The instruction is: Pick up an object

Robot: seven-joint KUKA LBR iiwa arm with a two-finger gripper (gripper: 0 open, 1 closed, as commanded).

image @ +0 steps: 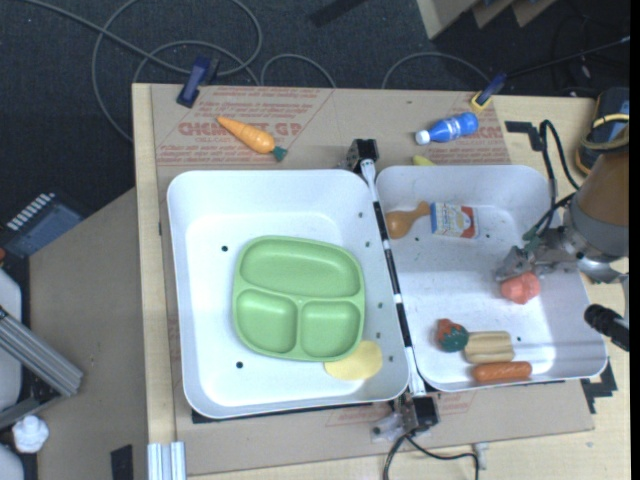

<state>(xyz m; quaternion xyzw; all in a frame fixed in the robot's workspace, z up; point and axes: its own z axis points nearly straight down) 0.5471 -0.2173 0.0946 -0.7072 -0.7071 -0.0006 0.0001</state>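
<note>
The hot dog (488,346) at lower right sits apart; our gripper (524,265), jaw state unclear, may nudge the pink lump (520,288) aside

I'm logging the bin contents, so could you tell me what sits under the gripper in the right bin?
A pinkish-red lump lies on the right bin floor directly below the gripper. The gripper covers its top edge, so contact cannot be judged.
</note>
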